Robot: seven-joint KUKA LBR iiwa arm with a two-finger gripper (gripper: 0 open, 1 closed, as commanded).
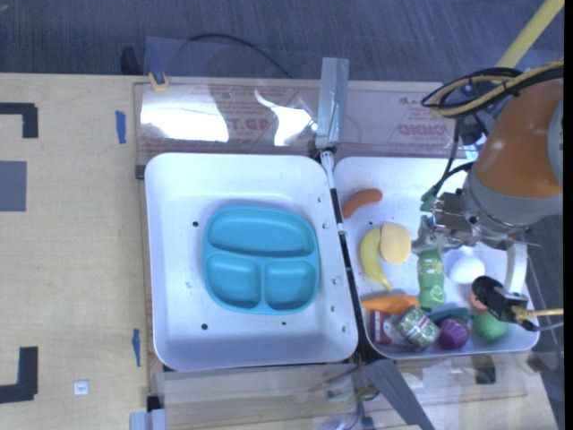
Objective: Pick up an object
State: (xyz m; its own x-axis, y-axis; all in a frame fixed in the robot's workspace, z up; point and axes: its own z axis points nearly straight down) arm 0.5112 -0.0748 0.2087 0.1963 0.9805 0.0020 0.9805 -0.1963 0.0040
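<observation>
Two-finger gripper [466, 240], finger state indiscernible, over right white bin [394, 173] of toy foods; blue divided plastic plate [262, 258] in left bin [179, 240].

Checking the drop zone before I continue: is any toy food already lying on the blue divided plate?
No, the blue divided plate sits bare in the left bin; the toy food lies in the right bin.

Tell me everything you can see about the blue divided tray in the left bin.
The blue tray looks like smooth turquoise plastic, a rounded rectangle with three compartments: one wide one along the far side and two smaller ones nearer the camera. It lies flat and right side up near the middle of the left bin, resting on the bin's floor. Nothing sits in it or touches it.
</observation>
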